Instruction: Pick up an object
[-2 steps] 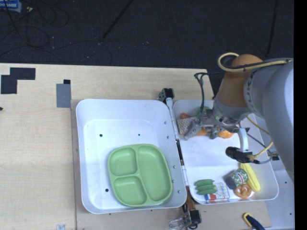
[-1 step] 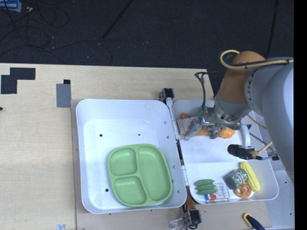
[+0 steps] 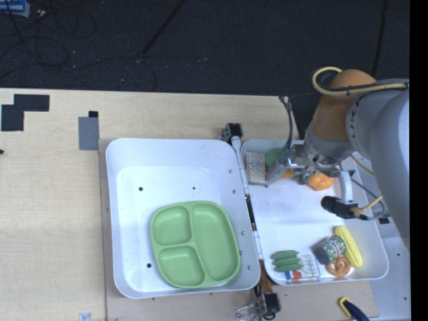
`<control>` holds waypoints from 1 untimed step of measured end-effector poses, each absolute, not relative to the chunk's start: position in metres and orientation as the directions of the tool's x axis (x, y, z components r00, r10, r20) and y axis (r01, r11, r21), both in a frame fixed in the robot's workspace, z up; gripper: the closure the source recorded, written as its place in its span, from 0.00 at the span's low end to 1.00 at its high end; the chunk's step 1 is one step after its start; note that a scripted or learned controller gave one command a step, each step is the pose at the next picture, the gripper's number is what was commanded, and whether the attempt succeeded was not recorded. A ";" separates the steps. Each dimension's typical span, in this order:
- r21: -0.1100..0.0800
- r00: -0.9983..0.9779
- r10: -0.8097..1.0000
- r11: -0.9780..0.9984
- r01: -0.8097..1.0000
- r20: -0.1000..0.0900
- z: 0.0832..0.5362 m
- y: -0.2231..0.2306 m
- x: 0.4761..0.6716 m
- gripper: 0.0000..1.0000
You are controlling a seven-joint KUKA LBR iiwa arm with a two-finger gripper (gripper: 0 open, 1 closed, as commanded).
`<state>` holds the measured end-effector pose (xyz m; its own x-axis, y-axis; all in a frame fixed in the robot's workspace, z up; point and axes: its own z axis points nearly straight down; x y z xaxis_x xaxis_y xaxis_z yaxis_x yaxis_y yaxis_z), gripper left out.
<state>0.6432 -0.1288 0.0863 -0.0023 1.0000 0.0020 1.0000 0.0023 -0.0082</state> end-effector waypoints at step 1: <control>-0.004 -0.001 1.000 0.001 1.000 0.001 0.086 -0.155 0.644 0.00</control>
